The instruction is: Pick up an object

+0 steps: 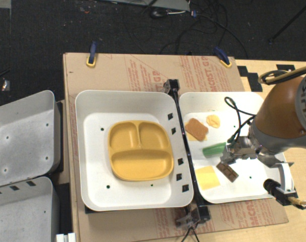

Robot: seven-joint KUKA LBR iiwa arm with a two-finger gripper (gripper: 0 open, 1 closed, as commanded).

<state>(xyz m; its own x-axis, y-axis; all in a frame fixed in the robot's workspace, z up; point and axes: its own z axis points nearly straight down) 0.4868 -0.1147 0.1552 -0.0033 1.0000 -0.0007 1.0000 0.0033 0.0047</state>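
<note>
Now gripper [227, 160] low in right bin [254, 193], finger state hard to tell, green object [213, 149] just beside it, brown block [227, 172] below, yellow divided plate [141, 150] in left bin [92, 135]

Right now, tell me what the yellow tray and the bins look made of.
Yellow tray: looks like moulded plastic, matte, one even colour, rounded dividers. Left bin and right bin: probably white plastic, smooth, faintly glossy, rounded corners; painted metal cannot be ruled out.

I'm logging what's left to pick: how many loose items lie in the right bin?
5: a brown slab and pale round piece at the back, a green piece mid-bin, a yellow square and dark brown block in front. The arm may hide more.
</note>
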